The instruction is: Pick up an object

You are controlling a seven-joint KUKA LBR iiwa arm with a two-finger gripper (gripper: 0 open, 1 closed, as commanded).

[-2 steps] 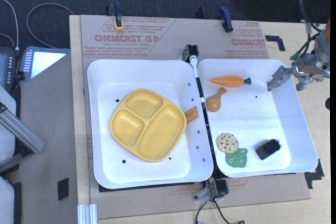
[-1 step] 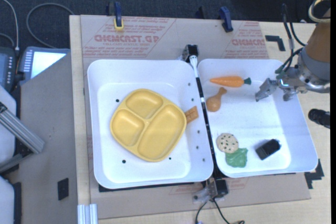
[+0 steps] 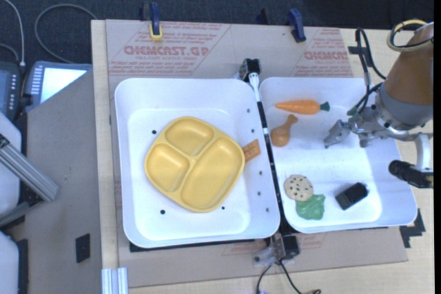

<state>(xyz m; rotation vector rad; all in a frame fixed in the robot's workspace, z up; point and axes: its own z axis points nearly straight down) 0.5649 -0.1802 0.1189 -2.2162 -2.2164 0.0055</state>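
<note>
Claw (image 3: 339, 135) hangs right of the carrot (image 3: 298, 107), fingers parted, empty (nothing gripped); drop straight, centre before closing.

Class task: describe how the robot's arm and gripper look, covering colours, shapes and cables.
The arm is a thick rounded column with an orange-brown band over a grey wrist section. Black cables run down beside it, and a yellow loop sits near its top. The gripper is small, grey metal, with slim pointed fingers.
</note>
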